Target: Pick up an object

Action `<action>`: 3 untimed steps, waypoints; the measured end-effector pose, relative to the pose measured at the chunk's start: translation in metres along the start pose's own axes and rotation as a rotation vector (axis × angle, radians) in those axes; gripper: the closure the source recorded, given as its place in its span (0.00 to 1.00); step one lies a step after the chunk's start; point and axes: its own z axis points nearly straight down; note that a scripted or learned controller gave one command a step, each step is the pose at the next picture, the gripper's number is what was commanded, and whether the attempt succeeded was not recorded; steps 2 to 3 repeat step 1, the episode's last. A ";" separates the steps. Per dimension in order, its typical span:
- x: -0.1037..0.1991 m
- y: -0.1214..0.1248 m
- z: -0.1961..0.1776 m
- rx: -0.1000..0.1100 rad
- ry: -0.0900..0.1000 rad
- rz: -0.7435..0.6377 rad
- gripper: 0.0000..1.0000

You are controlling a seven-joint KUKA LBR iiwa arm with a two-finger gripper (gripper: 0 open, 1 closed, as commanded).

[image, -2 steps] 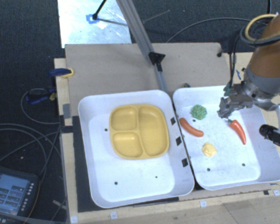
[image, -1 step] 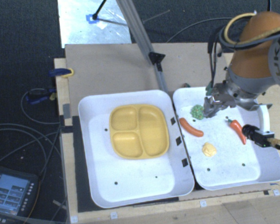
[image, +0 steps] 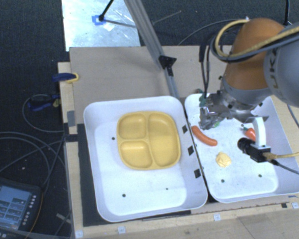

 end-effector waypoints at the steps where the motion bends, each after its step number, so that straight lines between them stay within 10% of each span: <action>1: 0.058 -0.007 0.013 0.001 0.001 -0.001 1.00; 3: 0.058 -0.007 0.013 0.001 0.001 -0.001 1.00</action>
